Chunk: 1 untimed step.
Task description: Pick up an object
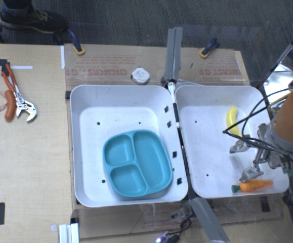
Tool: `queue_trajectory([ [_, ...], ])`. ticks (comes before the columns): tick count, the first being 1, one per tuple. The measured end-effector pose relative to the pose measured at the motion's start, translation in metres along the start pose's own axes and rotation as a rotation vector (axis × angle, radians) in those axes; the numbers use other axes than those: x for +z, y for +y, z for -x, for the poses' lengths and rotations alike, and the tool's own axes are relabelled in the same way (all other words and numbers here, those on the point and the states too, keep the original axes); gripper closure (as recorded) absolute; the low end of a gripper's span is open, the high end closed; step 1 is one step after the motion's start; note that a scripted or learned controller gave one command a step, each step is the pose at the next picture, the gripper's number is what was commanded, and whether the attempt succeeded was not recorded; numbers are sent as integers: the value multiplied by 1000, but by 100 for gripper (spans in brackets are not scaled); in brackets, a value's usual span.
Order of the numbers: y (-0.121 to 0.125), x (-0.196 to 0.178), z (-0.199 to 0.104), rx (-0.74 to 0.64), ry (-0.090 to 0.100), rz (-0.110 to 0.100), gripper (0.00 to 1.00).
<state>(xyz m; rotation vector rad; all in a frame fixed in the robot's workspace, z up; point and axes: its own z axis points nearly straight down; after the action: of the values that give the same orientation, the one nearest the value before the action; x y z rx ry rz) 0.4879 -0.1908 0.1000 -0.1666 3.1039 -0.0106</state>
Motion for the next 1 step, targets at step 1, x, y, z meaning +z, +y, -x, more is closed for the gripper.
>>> queue_trajectory([
  [1, -10, 9, 75, 515, 28, 0, 0],
])
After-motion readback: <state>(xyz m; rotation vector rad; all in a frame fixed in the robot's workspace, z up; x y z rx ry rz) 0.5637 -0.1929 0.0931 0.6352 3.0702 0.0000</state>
